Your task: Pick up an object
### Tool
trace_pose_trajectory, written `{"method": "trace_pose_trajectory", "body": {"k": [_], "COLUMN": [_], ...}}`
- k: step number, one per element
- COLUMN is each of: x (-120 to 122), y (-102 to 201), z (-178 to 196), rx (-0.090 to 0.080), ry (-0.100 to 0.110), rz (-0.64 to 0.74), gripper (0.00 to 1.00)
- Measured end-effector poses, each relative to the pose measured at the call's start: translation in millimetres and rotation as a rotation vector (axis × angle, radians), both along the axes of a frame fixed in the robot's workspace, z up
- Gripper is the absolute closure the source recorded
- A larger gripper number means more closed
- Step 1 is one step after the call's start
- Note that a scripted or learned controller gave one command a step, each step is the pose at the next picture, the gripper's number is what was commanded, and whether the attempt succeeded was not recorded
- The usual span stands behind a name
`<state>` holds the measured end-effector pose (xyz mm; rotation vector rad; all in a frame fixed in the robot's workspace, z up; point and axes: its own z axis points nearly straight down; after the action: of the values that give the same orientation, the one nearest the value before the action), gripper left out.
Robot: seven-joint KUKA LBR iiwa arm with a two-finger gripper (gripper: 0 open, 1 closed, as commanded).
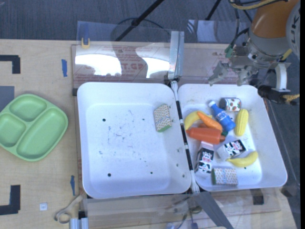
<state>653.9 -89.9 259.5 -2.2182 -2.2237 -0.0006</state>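
Note:
My gripper (228, 78) hangs over the back rim of the right bin (271, 142), under the orange band of the arm. Its fingers look spread, with nothing between them. Below it in the right bin lie a small can (232, 104), a blue bottle (222, 116), an orange carrot (209, 120), a yellow corn cob (242, 122), a red-orange block (206, 135), two bananas (190, 120) (244, 159), two cow-patterned cartons (205, 160) (234, 148) and a speckled sponge (224, 176). A second speckled sponge (163, 117) lies in the left bin (124, 142) near its right wall.
A green divided plate (31, 126) sits on the wooden bench left of the bins. A clear panel (124, 56) and a metal post (176, 56) stand behind the left bin. Cables (281, 94) hang beside the arm at the right.

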Motion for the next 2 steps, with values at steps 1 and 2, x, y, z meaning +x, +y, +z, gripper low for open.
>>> {"method": "trace_pose_trajectory", "body": {"k": [1, 2], "x": [16, -14], "y": [-26, -63], "z": [-132, -173], "rx": [-0.004, -0.001], "ry": [-0.017, -0.004], "rz": [-0.009, 0.091], "gripper": [0.00, 0.00]}}
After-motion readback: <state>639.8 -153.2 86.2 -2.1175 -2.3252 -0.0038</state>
